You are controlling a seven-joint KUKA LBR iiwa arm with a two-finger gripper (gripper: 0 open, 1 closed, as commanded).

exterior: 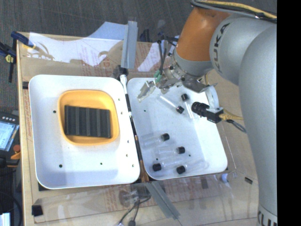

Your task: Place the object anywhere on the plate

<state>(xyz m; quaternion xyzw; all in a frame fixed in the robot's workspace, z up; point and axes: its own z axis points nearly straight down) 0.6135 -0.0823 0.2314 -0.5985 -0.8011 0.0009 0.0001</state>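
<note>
Nearest you is the grey arm (254, 79), its orange band (200, 32) just above the wrist. From there it drops the gripper (149, 89) into the far corner of the right bin (209, 147), close to the wall shared with the left bin (42, 149). You cannot tell whether the gripper is open or closed (the slant and the clutter around the wrist hide it), and nothing can be seen held in it. The likely objects, clear vials with black caps (164, 138), lie loose on the bin floor. Two are just beside the gripper on the arm's side and the others are well apart from it toward the near edge. This looks like the picking step, not yet secured. Next you need a sure grasp on one vial. Then lift it clear of the shared wall and carry it away from the arm to the yellow plate (87, 96), which already bears a dark ridged block (89, 121).
</note>
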